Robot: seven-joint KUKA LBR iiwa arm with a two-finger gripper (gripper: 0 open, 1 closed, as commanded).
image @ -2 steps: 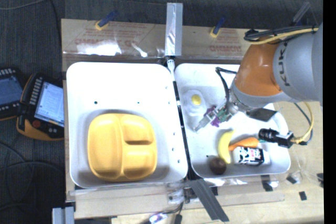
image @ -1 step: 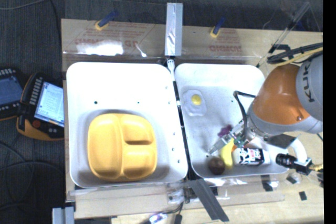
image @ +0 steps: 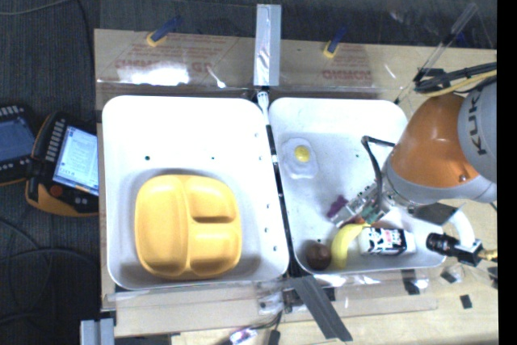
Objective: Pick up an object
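Observation:
My gripper (image: 362, 212) hangs low in the right bin (image: 339, 115), below the orange band of the arm (image: 432, 149). Right beside it on the left lies a small purple piece (image: 337, 206). Just below it sit a yellow-green round fruit (image: 346, 245) and a white bottle with a black-and-white label (image: 387, 239), lying on its side. A dark brown round thing (image: 318, 255) rests against the fruit in the front corner. A clear little cup with a yellow spot (image: 301, 154) lies farther back. I see nothing clearly held.
The left bin (image: 161, 113) holds a yellow divided tray (image: 187, 224). A ridge (image: 273, 174) separates the two bins. A handheld controller (image: 65, 166) lies off the bench at the left.

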